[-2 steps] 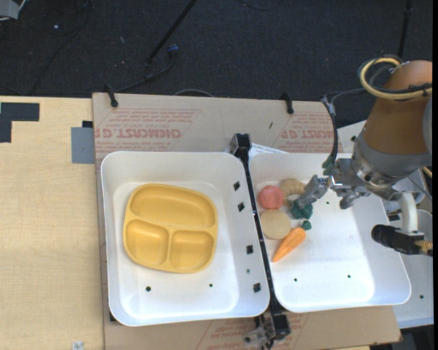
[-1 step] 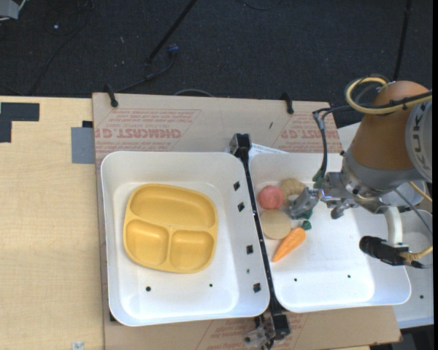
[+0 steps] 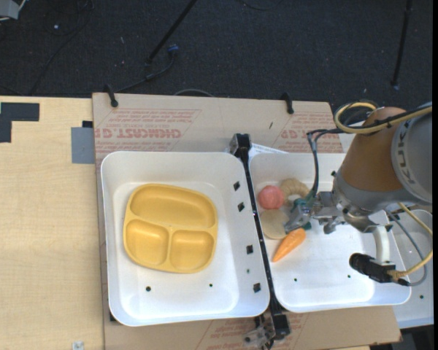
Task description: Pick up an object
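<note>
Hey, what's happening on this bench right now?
A grey robot arm reaches in from the right, its gripper low in the right bin among a carrot, a pink ball and some pale items. Nothing is visibly held. A yellow divided tray lies in the left bin.

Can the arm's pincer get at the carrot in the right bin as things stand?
Probably yes. The pincer hangs just above the carrot, which lies exposed on the right bin floor; only the pink ball sits close.
</note>
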Robot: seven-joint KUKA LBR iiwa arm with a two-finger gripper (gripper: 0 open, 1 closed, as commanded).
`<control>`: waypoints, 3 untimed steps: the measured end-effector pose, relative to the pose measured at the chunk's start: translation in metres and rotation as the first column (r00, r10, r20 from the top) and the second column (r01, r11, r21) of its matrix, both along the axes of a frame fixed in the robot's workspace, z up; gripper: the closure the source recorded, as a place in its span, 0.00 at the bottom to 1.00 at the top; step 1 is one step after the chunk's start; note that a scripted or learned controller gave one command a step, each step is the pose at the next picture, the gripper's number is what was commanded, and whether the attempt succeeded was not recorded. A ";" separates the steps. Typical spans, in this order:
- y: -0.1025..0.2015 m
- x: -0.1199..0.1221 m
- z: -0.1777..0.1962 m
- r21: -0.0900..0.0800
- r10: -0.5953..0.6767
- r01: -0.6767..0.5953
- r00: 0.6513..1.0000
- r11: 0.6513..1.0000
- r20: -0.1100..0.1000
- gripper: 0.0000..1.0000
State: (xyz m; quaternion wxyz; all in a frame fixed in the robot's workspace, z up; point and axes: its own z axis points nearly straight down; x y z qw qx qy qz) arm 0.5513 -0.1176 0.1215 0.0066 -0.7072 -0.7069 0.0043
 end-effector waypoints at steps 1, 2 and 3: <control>-0.001 0.001 0.009 0.001 -0.002 0.002 1.000 1.000 -0.003 1.00; -0.004 -0.007 0.064 -0.003 -0.003 0.003 1.000 1.000 0.011 1.00; 0.001 -0.011 0.119 -0.003 0.002 -0.002 1.000 1.000 0.012 1.00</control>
